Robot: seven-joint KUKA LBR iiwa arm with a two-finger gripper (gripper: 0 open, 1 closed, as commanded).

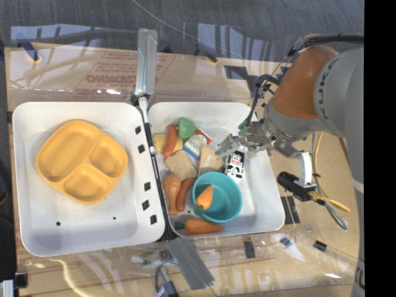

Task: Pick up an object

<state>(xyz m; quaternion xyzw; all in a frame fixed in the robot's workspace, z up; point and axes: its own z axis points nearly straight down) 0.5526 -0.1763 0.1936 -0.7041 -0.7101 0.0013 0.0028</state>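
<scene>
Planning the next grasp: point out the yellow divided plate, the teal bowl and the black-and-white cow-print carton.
Yellow divided plastic plate (81, 159), camera view, on its central ridge.
Teal round bowl (230, 197), camera view, on its inner wall.
Black-and-white cow-print carton (234, 164), camera view, on its top face.

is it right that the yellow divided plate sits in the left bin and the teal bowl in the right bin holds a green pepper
Not quite. In the camera view the teal bowl in the right bin holds an orange carrot piece, not a green pepper. The yellow divided plate does sit in the left bin.
</scene>
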